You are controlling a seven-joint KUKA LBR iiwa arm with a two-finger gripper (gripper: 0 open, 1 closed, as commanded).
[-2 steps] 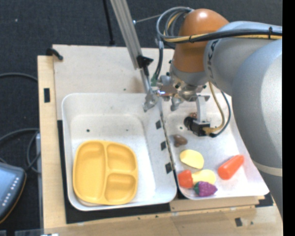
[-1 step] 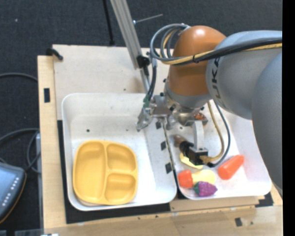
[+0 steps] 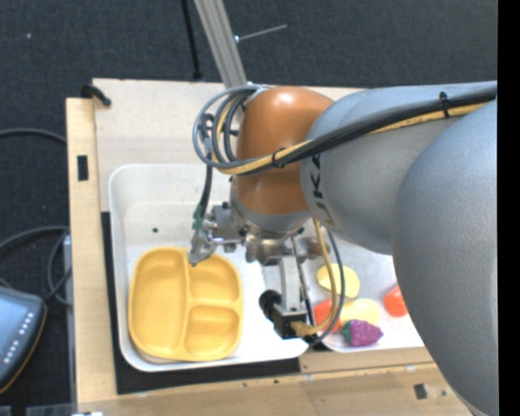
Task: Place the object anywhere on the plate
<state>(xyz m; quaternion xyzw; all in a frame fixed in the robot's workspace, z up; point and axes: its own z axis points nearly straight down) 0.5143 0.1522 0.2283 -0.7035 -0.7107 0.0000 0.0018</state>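
Yellow divided plate (image 3: pixel 186 306) in the left white bin (image 3: pixel 126 198), lower left of frame, gripper (image 3: pixel 206 239) at the plate's upper edge near centre, open or closed impossible to tell, purple grapes (image 3: pixel 360 332), red piece (image 3: pixel 395 302), yellow disc (image 3: pixel 340 280) in the right bin (image 3: pixel 377 289), lower right.

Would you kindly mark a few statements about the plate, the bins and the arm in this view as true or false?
1. The yellow plate lies in the left bin. True.
2. The plate is divided into three compartments. True.
3. The purple grape bunch sits on the plate. False: it lies in the right bin, apart from the plate.
4. The arm reaches in from the view's left. False: it reaches in from the right.
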